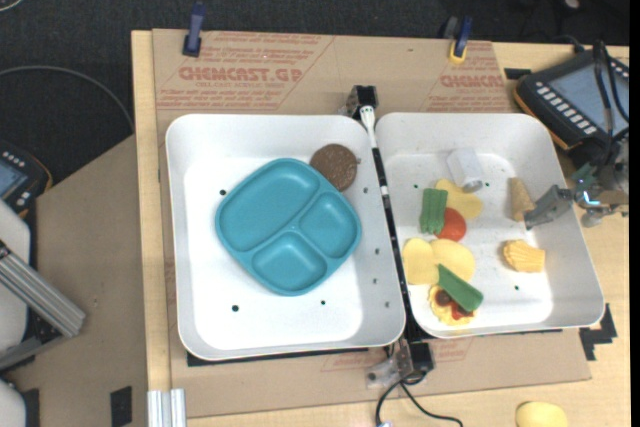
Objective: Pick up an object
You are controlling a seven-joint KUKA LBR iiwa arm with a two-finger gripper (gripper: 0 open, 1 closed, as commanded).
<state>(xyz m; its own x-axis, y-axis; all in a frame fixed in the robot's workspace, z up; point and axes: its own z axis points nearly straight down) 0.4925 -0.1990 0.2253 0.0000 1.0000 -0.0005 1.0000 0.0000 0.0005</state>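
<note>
Toy food pieces lie in the right bin [480,127], mostly in its middle. A green piece [433,210] stands next to a red piece [453,226], and they touch. A pale yellow piece [463,200] lies just above the red one. A white block [465,165] sits near the far wall. Lower down, two flat yellow pieces [421,261] lie side by side. Another green piece [461,290] lies across some red and yellow bits near the front wall. A tan block [520,198] and a bumpy orange piece [523,257] sit more to the right, apart from the rest.

The gripper [552,206] is at the right side of this bin, just beside the tan block. It is small and blurry, so I cannot tell if it is open or closed or if it touches anything.

The left bin [190,215] holds a blue plate [288,226] with three parts. A brown round thing [335,165] touches the plate's far edge. Both bins sit on the tabletop [150,95].
</note>
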